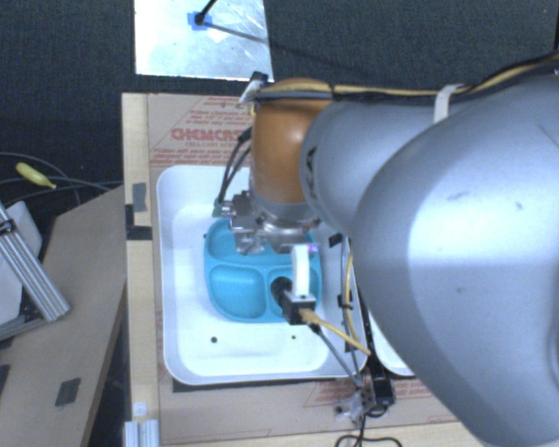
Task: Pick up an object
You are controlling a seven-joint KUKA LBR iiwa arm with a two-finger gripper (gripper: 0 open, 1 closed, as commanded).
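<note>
Bright, even overhead light; the white bin (pixel 182 250) glares (nearly washed out), arm (pixel 466 250) softly blurred.

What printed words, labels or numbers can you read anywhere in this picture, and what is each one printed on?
"CHEMCR...": red letters along the top of the flat brown cardboard sheet under the shallow white plastic bin; the grey arm covers the rest of the word.
Smaller red print above and below it: too blurred to read.
Red print on the cardboard's lower edge: too blurred to read.
</note>
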